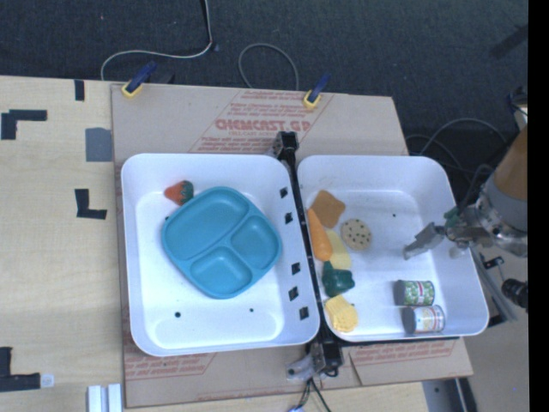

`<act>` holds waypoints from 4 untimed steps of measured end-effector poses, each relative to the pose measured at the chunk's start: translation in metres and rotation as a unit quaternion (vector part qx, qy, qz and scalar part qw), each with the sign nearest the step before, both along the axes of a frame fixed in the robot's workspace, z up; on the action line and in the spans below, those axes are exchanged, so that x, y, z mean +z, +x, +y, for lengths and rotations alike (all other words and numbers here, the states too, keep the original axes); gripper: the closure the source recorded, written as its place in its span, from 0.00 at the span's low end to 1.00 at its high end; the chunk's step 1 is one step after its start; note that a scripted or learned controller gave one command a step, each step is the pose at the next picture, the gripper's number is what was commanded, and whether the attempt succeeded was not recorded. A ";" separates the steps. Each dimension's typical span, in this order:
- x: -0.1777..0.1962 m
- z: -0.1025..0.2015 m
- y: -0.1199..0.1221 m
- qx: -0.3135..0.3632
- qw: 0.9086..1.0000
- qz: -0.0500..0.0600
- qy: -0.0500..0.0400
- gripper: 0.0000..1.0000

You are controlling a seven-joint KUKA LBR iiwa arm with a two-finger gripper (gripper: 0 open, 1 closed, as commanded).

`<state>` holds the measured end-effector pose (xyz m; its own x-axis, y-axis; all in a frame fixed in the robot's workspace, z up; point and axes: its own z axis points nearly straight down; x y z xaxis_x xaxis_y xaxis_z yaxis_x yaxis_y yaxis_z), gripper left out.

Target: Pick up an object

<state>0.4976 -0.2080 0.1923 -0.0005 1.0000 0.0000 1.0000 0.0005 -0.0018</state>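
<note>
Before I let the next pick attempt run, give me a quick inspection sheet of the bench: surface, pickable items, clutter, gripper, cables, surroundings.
Surface: two white bins side by side on a cardboard sheet clamped over a wooden bench; left bin, right bin.
Job's things: right bin holds a tan piece, orange piece, round cookie, green piece, yellow piece and two small cans.
Clutter: blue divided tray and a small red-orange item in the left bin.
Gripper: gripper over the right bin's right side, nothing between its fingers.
Cables: white cable behind the bench.
Surroundings: dark carpet.
</note>
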 end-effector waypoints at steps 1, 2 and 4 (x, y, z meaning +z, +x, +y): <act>-0.110 0.019 -0.013 0.000 1.000 -0.003 -0.002 0.00; -0.095 0.018 -0.011 0.000 1.000 -0.005 -0.003 1.00; -0.106 0.086 0.055 0.003 1.000 -0.004 -0.002 0.00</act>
